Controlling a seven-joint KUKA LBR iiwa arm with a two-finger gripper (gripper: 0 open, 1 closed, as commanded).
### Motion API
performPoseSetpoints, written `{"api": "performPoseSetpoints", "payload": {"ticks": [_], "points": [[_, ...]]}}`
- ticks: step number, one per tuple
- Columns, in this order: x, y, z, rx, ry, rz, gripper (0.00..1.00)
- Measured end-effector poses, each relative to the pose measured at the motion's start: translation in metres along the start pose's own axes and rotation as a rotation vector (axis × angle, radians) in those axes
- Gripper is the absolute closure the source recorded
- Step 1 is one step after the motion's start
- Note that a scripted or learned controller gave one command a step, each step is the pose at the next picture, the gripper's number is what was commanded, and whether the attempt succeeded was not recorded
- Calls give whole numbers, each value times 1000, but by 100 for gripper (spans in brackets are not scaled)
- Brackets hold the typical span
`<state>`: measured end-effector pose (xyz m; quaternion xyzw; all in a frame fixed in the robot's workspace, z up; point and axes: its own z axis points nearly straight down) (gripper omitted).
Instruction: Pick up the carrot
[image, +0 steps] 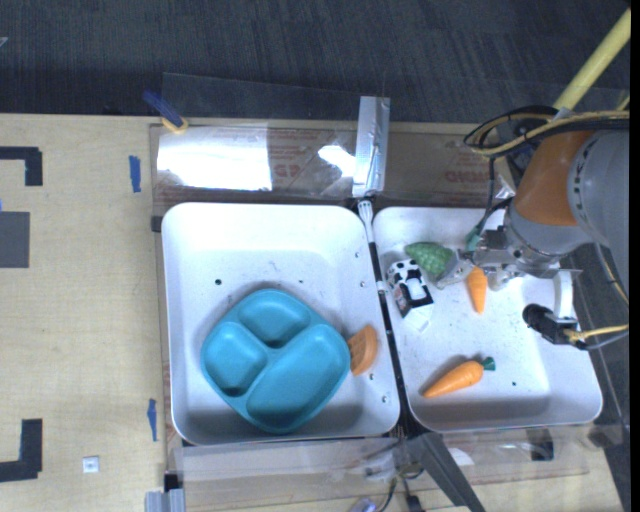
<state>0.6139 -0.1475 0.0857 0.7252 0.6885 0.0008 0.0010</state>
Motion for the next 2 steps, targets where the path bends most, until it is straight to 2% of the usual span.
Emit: {"api": "performPoseSetpoints", "payload": {"ticks": [1,2], "points": [[1,2,-12,-5,-2,-4,100],[38,26,-75,0,-1,247,100]]}}
